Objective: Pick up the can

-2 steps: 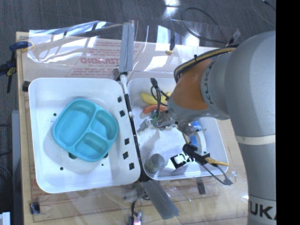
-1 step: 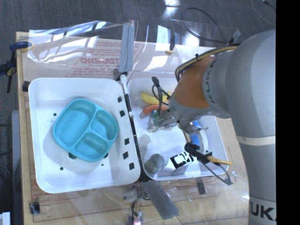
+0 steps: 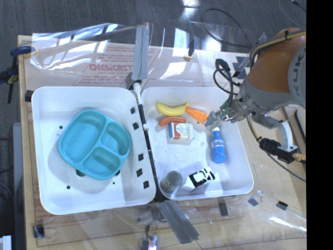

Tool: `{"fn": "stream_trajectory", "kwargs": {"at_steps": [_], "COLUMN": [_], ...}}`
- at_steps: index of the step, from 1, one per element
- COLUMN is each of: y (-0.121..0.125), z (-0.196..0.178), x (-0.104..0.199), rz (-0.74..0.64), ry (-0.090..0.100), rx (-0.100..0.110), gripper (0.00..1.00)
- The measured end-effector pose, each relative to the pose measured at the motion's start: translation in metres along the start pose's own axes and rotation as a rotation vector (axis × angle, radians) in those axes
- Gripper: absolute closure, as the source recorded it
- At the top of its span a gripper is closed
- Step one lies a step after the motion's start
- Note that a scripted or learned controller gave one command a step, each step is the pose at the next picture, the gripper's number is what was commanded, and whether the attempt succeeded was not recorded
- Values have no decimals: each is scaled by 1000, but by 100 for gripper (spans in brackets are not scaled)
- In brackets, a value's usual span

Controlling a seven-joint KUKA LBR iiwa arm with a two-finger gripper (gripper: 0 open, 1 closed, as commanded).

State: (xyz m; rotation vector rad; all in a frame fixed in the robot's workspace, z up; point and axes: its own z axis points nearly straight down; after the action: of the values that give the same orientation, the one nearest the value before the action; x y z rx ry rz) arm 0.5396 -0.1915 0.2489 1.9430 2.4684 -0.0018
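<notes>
Left bin [image 3: 41,191] holding a blue divided plate [image 3: 94,144]; right bin [image 3: 244,178] holding, near-left corner, the can [image 3: 170,182]; my gripper [image 3: 221,114] over its far-right part, finger state impossible to tell.

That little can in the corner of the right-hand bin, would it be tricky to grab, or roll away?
The can seems to stand upright, top facing up, so it probably won't roll unless knocked over. Its round, metallic-looking sides could be slippery for the claw. It sits tight against the bin's near wall, likely leaving little room around it.
</notes>
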Motion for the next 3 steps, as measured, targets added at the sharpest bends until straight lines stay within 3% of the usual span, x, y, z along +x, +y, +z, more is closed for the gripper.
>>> {"fn": "stream_trajectory", "kwargs": {"at_steps": [1, 2, 3], "y": [51, 50, 31], "z": [59, 59, 107], "x": [124, 124, 92], "rz": [138, 136, -2], "ry": [3, 2, 10], "rx": [5, 5, -17], "gripper": [100, 0, 0]}}
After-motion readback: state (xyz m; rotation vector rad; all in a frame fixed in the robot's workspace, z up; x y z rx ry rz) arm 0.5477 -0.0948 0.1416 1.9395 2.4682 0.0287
